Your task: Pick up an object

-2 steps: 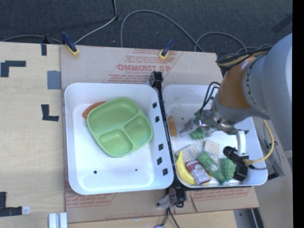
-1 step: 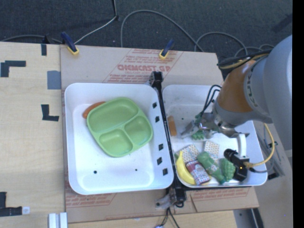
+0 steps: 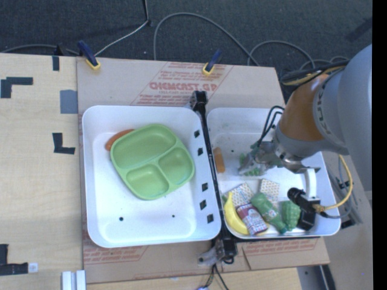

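The arm (image 3: 320, 116) reaches in from the right over the right bin (image 3: 233, 118). Its tool (image 3: 257, 162) sits low in the middle of that bin, among small green items (image 3: 247, 160); whether it is open or closed cannot be told. Near the bin's front wall lie a banana (image 3: 233, 213), a red packet (image 3: 250, 218), two checkered packets (image 3: 240, 193) and green toys (image 3: 266, 207). A small orange piece (image 3: 219, 160) lies beside the divider. In the left bin (image 3: 97, 222) a green sectioned plate (image 3: 152, 160) rests partly over an orange item (image 3: 115, 139). Both bins sit on cardboard (image 3: 175, 86) on the table (image 3: 36, 162).
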Controlling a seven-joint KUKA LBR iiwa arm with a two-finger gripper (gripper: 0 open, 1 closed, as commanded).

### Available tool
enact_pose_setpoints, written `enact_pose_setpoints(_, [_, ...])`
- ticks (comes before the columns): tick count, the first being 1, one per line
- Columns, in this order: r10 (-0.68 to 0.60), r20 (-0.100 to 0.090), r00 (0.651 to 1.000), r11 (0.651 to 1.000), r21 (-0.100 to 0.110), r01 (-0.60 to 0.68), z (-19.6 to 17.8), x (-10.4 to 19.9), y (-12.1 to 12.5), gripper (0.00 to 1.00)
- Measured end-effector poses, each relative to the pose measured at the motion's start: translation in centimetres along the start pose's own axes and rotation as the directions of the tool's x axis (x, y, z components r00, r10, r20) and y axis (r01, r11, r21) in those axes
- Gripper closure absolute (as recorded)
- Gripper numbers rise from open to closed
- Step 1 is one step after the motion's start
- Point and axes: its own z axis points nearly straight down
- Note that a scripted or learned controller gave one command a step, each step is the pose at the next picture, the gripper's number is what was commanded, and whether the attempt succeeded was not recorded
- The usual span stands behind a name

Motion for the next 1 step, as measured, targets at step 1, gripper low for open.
enact_pose_setpoints(1, [-0.001, -0.004, 1.000, 1.000, 0.004, 0.001, -8.89, 7.88, -0.78, 1.00])
